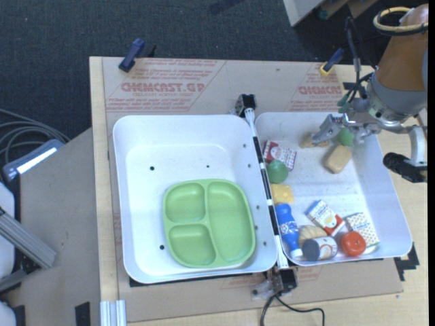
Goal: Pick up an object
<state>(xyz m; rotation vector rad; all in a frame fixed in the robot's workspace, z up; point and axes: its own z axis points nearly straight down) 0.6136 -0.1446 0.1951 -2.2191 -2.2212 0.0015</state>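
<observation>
A: What lies nearest the camera?

B: The front rim of the two white bins. In the right bin (394, 202), along its near edge, sit a red tomato-like ball (352, 244), a small can on its side (319, 248) and a blue bottle (285, 224) against the wall between the bins. Just behind them lie two small printed packets, one (323, 216) left of the other (362, 227).

A: And the left bin?

B: The left bin (136, 155) holds a green divided plate (207, 221) with three compartments, lying flat toward the near right corner.

A: Farther back in the right bin?

B: A yellow piece (282, 195) by the dividing wall, then a green ball (277, 172) just behind it, touching a red-and-white packet (281, 154). Well to the right lies a tan block like a bread roll (337, 159).

A: Where is the gripper?

B: The gripper (338, 131) hangs over the far part of the right bin, just behind the tan block. Something green (346, 137) shows by its fingers, but I cannot tell whether it is gripped, nor how wide the fingers stand. The arm (401, 60) rises to the right.

A: Beyond the bins?

B: A brown board (170, 83) with red lettering, with a blue clamp (131, 55) at its far left corner.
</observation>
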